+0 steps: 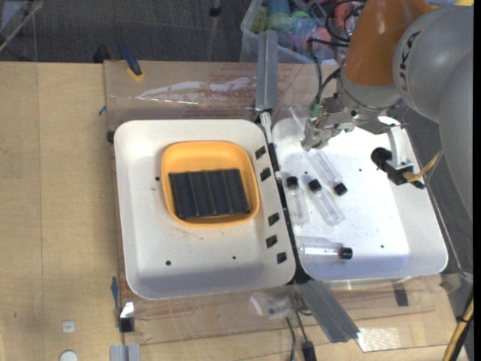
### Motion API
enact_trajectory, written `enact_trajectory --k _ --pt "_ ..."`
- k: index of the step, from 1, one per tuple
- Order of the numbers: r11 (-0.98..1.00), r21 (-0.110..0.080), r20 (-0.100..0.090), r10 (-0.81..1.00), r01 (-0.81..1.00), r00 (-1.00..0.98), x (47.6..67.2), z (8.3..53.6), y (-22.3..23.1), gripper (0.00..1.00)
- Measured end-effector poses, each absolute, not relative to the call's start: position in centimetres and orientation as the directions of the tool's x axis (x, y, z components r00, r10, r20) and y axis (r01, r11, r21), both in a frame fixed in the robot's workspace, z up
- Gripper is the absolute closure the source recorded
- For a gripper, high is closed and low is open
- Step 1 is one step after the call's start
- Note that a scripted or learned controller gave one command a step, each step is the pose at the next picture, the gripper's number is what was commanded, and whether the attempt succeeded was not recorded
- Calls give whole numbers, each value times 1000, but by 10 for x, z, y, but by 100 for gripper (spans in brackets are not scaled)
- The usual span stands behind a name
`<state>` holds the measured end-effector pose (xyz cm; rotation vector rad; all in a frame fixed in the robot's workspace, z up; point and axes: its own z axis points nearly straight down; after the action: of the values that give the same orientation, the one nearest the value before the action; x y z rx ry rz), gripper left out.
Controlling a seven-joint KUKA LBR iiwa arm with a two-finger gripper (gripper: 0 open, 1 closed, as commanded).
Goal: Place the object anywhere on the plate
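Hovering at the right bin's (421, 232) twelve o'clock end, the gripper (314, 138) seems poised to pick; whether anything is clamped, I cannot tell. Clear vials (325, 201) lie toward six o'clock. Next: grasp one, carry it to the nine o'clock orange plate (174, 156).

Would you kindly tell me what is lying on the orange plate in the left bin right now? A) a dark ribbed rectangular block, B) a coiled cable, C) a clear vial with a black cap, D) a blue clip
A: a dark ribbed block lies on the orange plate in the left bin, while the clear vials lie in the right bin.
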<state>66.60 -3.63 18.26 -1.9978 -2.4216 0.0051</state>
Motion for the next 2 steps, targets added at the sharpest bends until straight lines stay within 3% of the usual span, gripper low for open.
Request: enact_trajectory --k 2 --pt "543 4 -3 840 840 -543 668 234 -11 100"
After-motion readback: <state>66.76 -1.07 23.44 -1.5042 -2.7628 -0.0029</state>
